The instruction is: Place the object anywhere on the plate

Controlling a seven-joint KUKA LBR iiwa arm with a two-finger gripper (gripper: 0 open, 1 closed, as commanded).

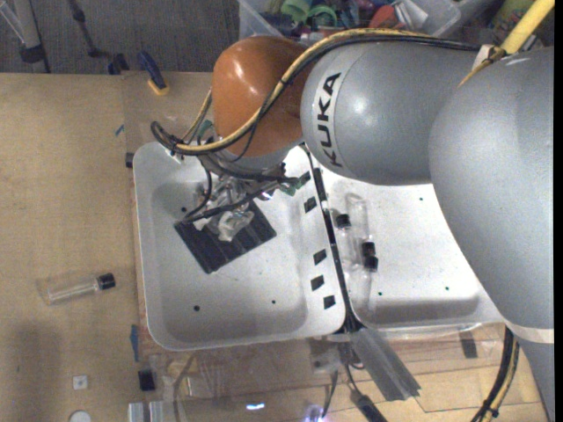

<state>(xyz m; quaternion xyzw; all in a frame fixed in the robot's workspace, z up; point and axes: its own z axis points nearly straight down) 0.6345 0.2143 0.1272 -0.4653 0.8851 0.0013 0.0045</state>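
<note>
A black ribbed square plate (225, 239) lies tilted in the left white bin (176, 315). My gripper (230, 211) hangs low over the plate's upper edge, under the orange band of the arm. A small clear, whitish object (231, 227) sits right at the gripper's tip, on or just above the plate; whether it is held is hidden. The arm's grey body covers much of the right side of the view.
Two clear vials with black caps (354, 221) (366, 254) lie in the right bin (413, 297) near the divider. Another clear vial (77, 286) rests on the wooden bench left of the bins. A tub of coloured toys (352, 3) stands behind.
</note>
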